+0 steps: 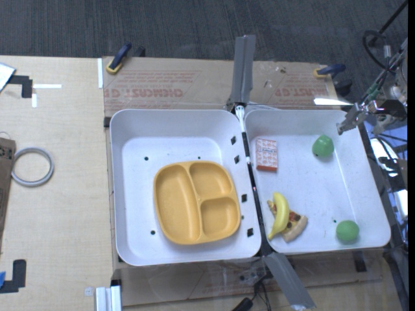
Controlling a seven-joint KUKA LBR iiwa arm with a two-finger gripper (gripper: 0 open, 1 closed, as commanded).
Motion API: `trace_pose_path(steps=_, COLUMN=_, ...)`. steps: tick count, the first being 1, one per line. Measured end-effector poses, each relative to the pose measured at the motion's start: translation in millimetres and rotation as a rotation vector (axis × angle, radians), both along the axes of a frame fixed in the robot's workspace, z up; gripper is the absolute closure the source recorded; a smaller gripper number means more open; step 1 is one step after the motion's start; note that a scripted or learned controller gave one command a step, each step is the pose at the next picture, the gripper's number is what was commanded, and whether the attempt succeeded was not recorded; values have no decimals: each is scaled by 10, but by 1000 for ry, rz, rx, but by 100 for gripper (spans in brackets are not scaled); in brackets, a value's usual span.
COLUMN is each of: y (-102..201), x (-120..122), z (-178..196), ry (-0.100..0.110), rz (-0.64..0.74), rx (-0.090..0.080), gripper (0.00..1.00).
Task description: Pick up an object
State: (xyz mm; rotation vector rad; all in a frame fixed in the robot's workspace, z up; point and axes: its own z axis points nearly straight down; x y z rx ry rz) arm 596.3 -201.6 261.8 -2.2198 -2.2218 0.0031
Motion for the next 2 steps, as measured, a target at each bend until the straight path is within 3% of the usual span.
trace_pose_path(steps=1, y=-3, x=5, z=82, ry=1, rz=3, rx=-1, gripper=100)
trace_pose_path(steps=2, y=380, x=317, z=1026, ry=-1, rz=20, rx=-1, gripper=100)
